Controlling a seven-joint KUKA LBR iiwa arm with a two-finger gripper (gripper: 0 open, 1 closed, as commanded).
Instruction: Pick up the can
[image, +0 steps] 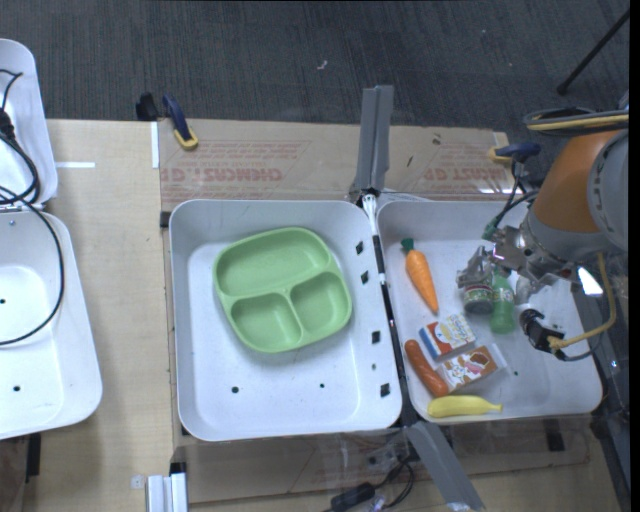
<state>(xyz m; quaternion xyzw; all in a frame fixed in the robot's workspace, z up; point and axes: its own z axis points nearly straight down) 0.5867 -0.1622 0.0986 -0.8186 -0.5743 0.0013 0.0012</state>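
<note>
From above the bench, we see the grey arm with its orange band (572, 190) reaching in from the right over the right-hand shallow white bin (560, 395), its metal two-finger pincer (483, 268) lowered toward the bin's middle. Directly beneath and just below the pincer stands the small green-labelled can (480, 293), so close that the two appear to touch, though we cannot tell whether the can sits between the fingers, nor whether the pincer is wide or narrow. Just to the can's right, below the wrist, lies a green bottle-shaped object (503, 312). To the pincer's left an orange plastic carrot with a green top (420, 276) lies along the bin. Below the pincer we find two small printed cartons, a blue-and-white one (447, 337) and a red-brown one (470, 367), with a reddish sausage-shaped toy (425, 368) beside them and a yellow plastic banana (463, 406) nearest the bin's front edge. Well to the pincer's left, the left-hand white bin (200, 390) bears a pale green three-compartment plate (283, 288).
</note>
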